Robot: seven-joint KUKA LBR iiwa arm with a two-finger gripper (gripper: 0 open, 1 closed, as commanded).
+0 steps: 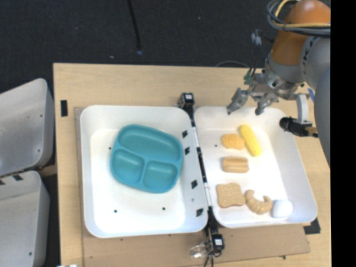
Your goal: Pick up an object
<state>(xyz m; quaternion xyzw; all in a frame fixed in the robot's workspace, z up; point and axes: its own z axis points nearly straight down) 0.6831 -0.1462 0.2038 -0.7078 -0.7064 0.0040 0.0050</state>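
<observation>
A grey arm's gripper [248, 108] is hanging over the far edge of the right bin [295, 154], its fingers [233, 107] spread wide and gripping nothing. To pick well, it is likely needing to drop squarely over one piece, such as the corn cob [250, 139] lying nearest, and close across its narrow side. Sharing that bin are a small bun [233, 142], a hot-dog roll [235, 164], a toast slice [228, 194], a croissant [257, 202] and a white egg-like item [281, 208]. The left bin [100, 216] is holding a teal divided plate [147, 158] on the counter [67, 77].
</observation>
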